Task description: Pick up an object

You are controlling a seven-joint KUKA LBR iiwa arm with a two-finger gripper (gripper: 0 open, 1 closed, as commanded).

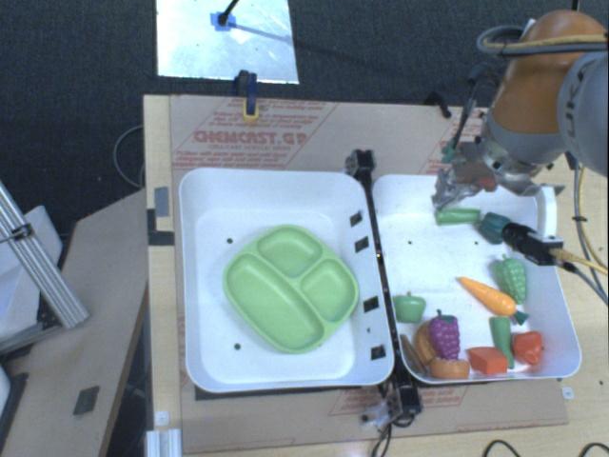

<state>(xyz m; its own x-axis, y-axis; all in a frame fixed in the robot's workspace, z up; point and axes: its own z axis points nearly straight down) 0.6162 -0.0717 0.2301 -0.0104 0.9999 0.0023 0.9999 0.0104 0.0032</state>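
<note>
My gripper (449, 198) hangs over the far left part of the right bin (409, 203), with the grey and orange arm coming in from the upper right. Just below its tip lies a dark green cucumber-like piece (459, 215), close to or touching the gripper. I cannot tell whether the piece is between the fingers. Toy foods lie in the near half of this bin: an orange carrot (487, 295), a bumpy green piece (512, 276), a green pepper (409, 307) and purple grapes (443, 334).
A red block (487, 360), a red tomato (529, 347), a small green piece (500, 334) and orange pieces (447, 367) crowd the right bin's near edge. The left bin (205, 208) holds a green divided plate (290, 287). A black divider (373, 255) separates the bins.
</note>
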